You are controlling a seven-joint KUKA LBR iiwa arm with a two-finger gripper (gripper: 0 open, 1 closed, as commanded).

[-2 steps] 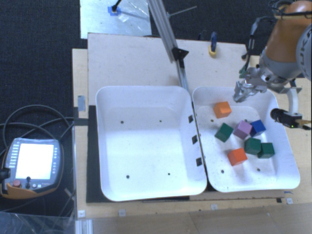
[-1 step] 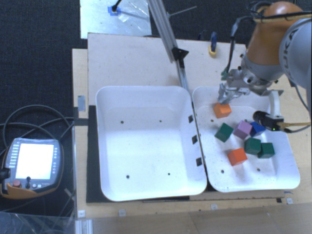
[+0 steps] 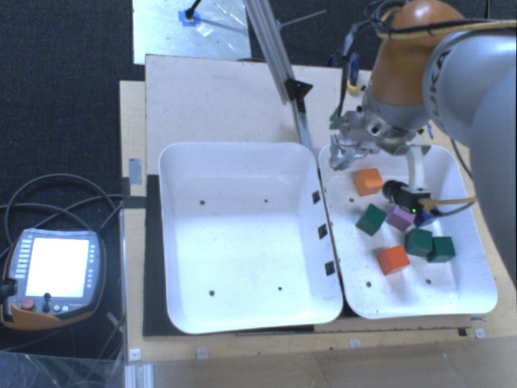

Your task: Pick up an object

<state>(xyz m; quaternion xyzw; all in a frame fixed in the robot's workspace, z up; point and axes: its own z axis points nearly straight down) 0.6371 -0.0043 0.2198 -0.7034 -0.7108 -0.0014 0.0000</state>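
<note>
The right bin point(image 3: 477, 293) holds several small blocks. An orange block point(image 3: 368, 181) lies near its back left. Further forward are a dark green block point(image 3: 371, 218), a purple block point(image 3: 400, 217), two more green blocks point(image 3: 418, 242) point(image 3: 441, 250) side by side, and a second orange block point(image 3: 393, 259). My gripper point(image 3: 342, 153) hangs over the back left corner of this bin, just up and left of the first orange block. I see no block in it.
The left bin point(image 3: 182, 168) sits beside the right one, and they share a middle rim point(image 3: 327, 233). A slanted metal pole point(image 3: 275, 47) rises behind the bins. A teach pendant point(image 3: 50, 277) lies off the bench at the left.
</note>
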